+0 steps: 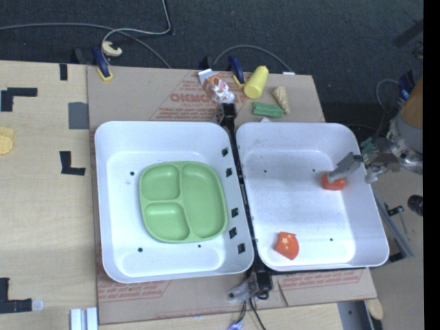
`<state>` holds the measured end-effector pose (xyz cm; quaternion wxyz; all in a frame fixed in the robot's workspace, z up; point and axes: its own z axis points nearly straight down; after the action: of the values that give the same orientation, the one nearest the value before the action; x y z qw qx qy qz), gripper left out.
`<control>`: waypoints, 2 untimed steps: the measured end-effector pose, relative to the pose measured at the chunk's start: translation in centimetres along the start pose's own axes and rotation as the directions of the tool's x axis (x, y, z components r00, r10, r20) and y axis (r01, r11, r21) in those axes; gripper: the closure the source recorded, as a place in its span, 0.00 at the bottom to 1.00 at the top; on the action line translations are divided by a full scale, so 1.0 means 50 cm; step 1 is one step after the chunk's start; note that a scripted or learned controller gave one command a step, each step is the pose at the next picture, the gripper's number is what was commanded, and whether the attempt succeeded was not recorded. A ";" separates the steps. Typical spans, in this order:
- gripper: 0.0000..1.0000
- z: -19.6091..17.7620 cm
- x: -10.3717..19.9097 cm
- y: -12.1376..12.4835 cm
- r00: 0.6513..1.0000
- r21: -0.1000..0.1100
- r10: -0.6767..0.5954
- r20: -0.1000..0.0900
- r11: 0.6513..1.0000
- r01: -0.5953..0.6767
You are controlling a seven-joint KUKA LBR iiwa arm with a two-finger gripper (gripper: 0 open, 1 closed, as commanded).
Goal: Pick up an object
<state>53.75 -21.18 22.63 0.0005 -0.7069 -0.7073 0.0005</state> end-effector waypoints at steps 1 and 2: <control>0.00 0.277 -0.022 0.084 1.000 -0.008 -0.002 0.001 1.000 0.002; 0.00 0.278 0.016 0.133 1.000 -0.006 -0.001 0.004 1.000 0.001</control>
<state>60.36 -20.38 8.71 -0.0030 -0.7066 -0.7076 -0.0004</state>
